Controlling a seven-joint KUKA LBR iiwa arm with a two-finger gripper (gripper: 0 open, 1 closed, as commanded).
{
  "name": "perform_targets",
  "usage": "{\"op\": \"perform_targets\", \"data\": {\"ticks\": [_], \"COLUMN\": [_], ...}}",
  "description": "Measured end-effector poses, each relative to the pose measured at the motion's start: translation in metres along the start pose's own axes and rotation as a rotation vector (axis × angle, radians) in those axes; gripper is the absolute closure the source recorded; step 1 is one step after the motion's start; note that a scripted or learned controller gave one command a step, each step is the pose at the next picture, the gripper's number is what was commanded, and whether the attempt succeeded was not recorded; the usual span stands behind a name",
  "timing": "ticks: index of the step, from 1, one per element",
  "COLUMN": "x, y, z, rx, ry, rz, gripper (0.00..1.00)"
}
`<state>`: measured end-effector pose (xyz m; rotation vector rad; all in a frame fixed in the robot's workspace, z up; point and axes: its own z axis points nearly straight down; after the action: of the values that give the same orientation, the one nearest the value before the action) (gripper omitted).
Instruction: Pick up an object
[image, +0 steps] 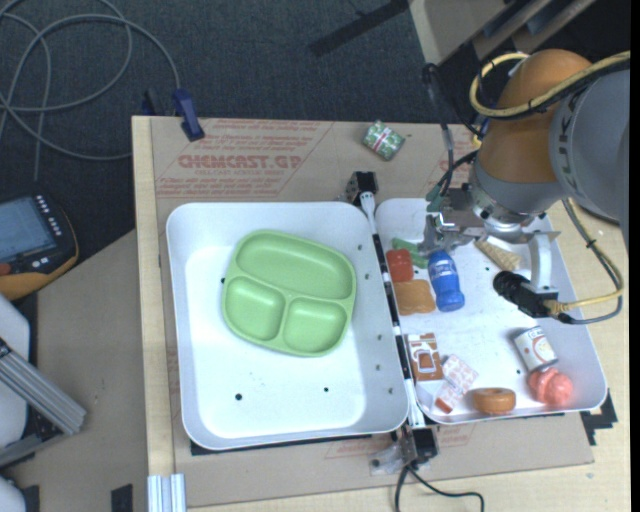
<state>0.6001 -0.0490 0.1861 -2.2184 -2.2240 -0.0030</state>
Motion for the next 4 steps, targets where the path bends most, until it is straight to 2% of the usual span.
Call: {"op": "perform_targets", "data": {"ticks": [1, 2, 3, 4], "x": [-0.001, -0.046, -0.055, -0.047], "y": [-0.001, -0.105, -0.011, 0.028], "z": [0.001, 0.100, 0.101, 0.101], "rx": [0.003, 0.003, -0.001, 0.000], "ry": [-0.001, -0.002, -0.002, -0.002], "rz": [0.002, 0.004, 0.002, 0.002], "gripper": [0.00, 0.00, 0.00, 0.00]}}
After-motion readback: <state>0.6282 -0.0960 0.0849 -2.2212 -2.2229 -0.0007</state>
